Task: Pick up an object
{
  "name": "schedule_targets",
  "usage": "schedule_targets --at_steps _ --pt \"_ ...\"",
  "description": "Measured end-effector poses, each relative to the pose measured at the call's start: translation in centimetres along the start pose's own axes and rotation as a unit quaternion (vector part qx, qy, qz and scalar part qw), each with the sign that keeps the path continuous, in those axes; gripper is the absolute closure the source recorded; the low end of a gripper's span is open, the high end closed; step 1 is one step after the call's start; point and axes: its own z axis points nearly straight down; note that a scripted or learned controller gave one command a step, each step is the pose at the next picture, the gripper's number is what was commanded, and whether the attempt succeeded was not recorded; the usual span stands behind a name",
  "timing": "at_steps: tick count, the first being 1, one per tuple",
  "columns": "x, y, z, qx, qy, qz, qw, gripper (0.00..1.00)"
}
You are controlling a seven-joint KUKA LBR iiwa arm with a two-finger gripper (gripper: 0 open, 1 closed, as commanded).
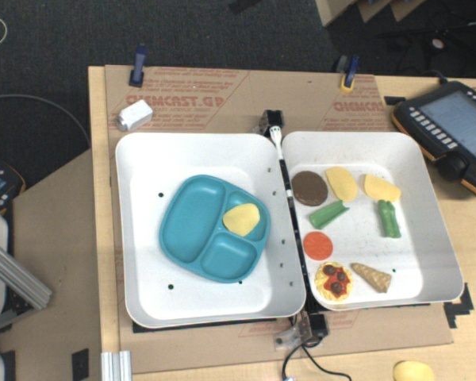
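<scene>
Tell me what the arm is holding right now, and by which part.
Nothing can be seen held. The yellow piece lies in the blue tray; the other food pieces lie loose in the right bin.

Fixed overhead camera – slanted down (both bins [135,213] framed).

I count two white bins [135,236], one blue tray [194,228], and nine toy foods: one in the tray, eight in the right bin.

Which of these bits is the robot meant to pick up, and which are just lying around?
For the job: yellow piece on blue tray; brown disc, red disc, green sticks, mini pizza in right bin.

Lying about: tablet, clamps, white block.
</scene>
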Motion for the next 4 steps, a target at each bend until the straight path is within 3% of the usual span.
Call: schedule_targets --at_steps 1,4 --pt "0.0 0.0 -1.2 -0.002 -0.001 0.000 1.0000 1.00" --pt "0.0 0.0 0.1 0.000 0.000 0.000 1.0000 1.00"
